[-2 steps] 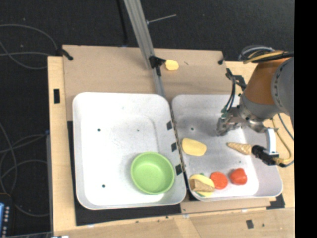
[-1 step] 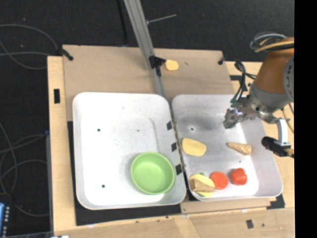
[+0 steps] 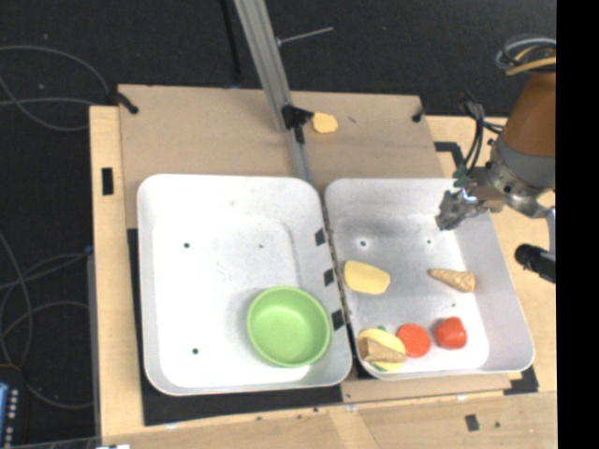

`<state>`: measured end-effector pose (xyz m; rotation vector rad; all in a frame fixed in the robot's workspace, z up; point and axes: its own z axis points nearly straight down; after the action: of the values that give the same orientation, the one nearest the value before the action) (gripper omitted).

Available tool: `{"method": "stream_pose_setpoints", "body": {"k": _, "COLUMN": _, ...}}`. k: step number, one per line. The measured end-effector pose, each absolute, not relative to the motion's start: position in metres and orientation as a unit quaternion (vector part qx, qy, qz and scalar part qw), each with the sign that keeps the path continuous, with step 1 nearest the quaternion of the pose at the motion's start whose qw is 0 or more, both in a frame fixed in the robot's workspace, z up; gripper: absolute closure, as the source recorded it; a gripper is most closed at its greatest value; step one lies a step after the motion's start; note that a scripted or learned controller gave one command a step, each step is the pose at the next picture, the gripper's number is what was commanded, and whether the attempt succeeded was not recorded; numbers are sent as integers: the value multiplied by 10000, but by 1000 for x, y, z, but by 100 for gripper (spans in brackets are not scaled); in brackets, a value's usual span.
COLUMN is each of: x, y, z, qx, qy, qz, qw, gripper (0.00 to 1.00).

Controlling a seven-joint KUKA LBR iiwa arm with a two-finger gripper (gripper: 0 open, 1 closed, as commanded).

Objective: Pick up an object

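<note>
Tan cone (image 3: 452,279) in right bin (image 3: 393,213), below fingers (image 3: 447,217), apart.

You see a tan bench (image 3: 215,129) on dark floor (image 3: 56,26), cables (image 3: 37,73) trailing left, a metal post (image 3: 262,45) at the far side.

Robotics lab, 2 white bins (image 3: 234,195) on bench (image 3: 215,129), loose cables (image 3: 37,73), metal camera post (image 3: 262,45)
</note>
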<state>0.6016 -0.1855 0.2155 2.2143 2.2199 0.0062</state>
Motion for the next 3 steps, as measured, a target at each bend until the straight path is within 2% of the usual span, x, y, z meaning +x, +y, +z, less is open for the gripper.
{"method": "stream_pose_setpoints", "body": {"k": 1, "x": 603, "y": -187, "z": 251, "qx": 7059, "qy": 7083, "qz": 16, "qw": 25, "gripper": 100}}
{"method": "stream_pose_setpoints", "body": {"k": 2, "x": 601, "y": -127, "z": 246, "qx": 7044, "qy": 7098, "qz": 6, "qw": -1, "gripper": 100}}
{"method": "stream_pose_setpoints", "body": {"k": 3, "x": 582, "y": -73, "z": 243, "qx": 7048, "qy": 7094, "qz": 1, "qw": -4, "gripper": 100}}
